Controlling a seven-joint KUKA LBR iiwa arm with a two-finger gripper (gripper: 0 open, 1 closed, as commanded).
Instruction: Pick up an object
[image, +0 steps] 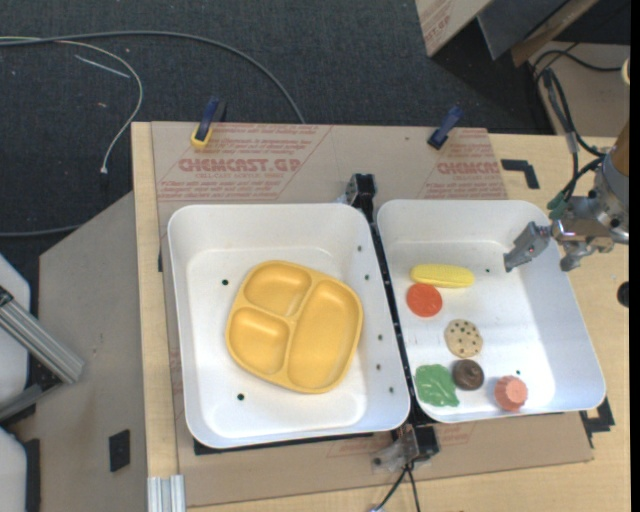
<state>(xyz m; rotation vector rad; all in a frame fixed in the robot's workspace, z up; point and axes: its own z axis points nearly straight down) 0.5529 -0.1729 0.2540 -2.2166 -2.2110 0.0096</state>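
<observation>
The left bin (190, 300) holds a yellow divided plate (294, 325). In the right bin (570, 330) lie a banana (442, 275), tomato (424, 300) and cookie (463, 338); the gripper (546, 250) hovers above, fingers spread, pinching nothing

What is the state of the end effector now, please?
End effector: open, holding nothing, above the right bin.

White bins (200, 240); yellow divided plate (294, 325); yellow oblong piece (442, 275); red-orange disc (424, 300); tan cookie (463, 338) speckled dark; green leafy piece (436, 385); dark brown doughnut (468, 375); pink-orange piece (511, 392); blue clamps (207, 122); red lettering across tan worktop (150, 400).
</observation>
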